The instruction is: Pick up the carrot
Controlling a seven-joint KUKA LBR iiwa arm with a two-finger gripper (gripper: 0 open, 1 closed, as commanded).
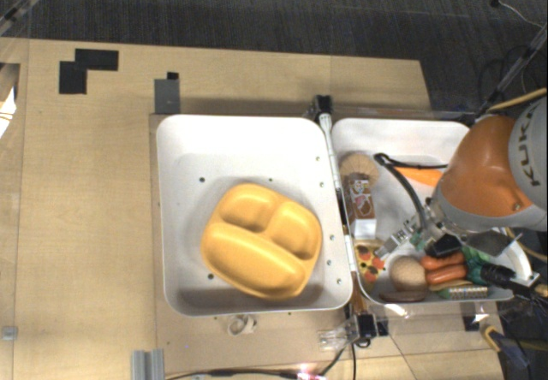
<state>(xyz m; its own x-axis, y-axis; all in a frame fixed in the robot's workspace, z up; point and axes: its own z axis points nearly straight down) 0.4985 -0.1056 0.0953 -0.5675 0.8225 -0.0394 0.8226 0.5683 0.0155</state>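
Note:
In the right bin [402, 132], a bright orange tapered piece that looks like the carrot [421, 175] lies near the back. Only its pointed left end is visible; the rest is hidden under the arm's orange band [484, 169]. The arm reaches in from the right and covers most of that bin. My gripper [432, 241] hangs low over the bin's front part, just above a cluster of items and in front of the carrot. Its tip is dark and partly hidden by the wrist.
The left bin [184, 147] holds a large yellow bread-shaped object [261, 239]. In the right bin lie a wrapped snack [360, 190], a brown roll [408, 272], two red-orange sausage-like pieces [445, 269], a small green bit [417, 240] and a colourful piece [370, 263].

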